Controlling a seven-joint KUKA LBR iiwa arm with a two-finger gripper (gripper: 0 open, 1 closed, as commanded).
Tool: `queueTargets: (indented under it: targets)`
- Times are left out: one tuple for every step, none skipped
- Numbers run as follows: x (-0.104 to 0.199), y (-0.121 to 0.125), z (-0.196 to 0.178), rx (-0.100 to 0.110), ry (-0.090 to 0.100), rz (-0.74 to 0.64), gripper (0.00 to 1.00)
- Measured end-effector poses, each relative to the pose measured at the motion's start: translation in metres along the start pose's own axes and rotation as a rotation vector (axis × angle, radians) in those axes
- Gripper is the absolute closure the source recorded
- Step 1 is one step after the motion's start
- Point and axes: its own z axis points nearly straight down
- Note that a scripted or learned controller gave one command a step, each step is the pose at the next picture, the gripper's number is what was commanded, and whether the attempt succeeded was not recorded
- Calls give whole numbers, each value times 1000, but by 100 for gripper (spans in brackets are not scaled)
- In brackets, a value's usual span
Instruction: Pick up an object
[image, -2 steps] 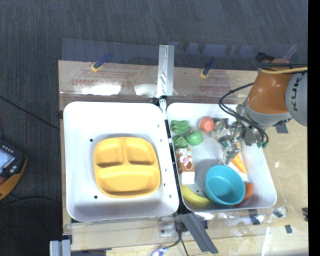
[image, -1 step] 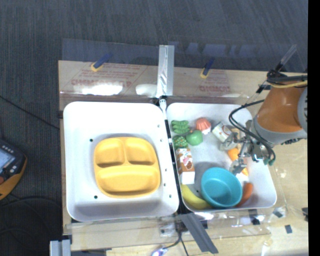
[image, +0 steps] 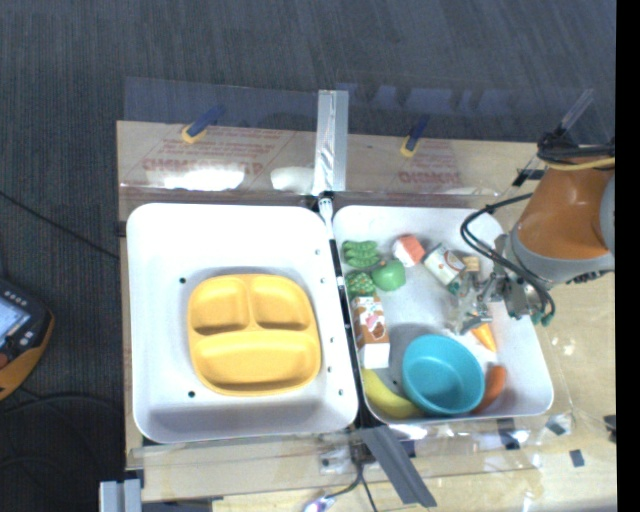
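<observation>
- Claw (image: 478, 308) sits low in the right bin (image: 530, 395), among the clutter; its grip cannot be made out from here.
- Just beside it lie an orange wedge (image: 484, 336) and a small white carton (image: 446, 266).
- Below it rests a blue bowl (image: 442, 373), with a banana (image: 383, 396) at the bowl's left.
- Green toy vegetables (image: 368, 259) crowd the bin's top left corner.
- Across the divider, a yellow divided tray (image: 254, 333) lies flat in the left bin (image: 160, 300).

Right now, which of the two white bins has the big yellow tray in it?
The left bin. It holds the yellow divided tray. The right bin holds small toys and a blue bowl, and the gripper is over it.
</observation>
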Motion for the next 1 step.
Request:
queueTargets:
  targets:
    - [0, 0, 0, 0, 0, 0, 0]
